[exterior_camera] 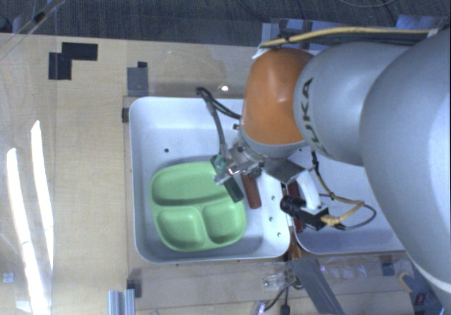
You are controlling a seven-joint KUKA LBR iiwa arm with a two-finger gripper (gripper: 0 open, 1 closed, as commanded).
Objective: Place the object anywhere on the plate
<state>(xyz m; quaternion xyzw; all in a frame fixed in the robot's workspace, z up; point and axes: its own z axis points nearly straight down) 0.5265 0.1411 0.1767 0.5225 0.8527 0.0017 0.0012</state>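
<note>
A light green divided plate (197, 211) lies in the left white bin (151, 130), toward its front. My gripper (242, 185) hangs below the orange wrist band, over the plate's upper right rim. A dark brown elongated piece (252, 194) sits at the gripper's lower end, just right of the plate's edge above the bin floor. Whether it is held or is part of the tool cannot be made out. The arm hides the bin floor behind it.
The right white bin (352, 239) is mostly covered by the big grey arm. A black connector with yellow cable (310, 216) hangs over the divide between the bins. A black cable (211, 113) loops down to the wrist. Wooden bench surrounds the bins.
</note>
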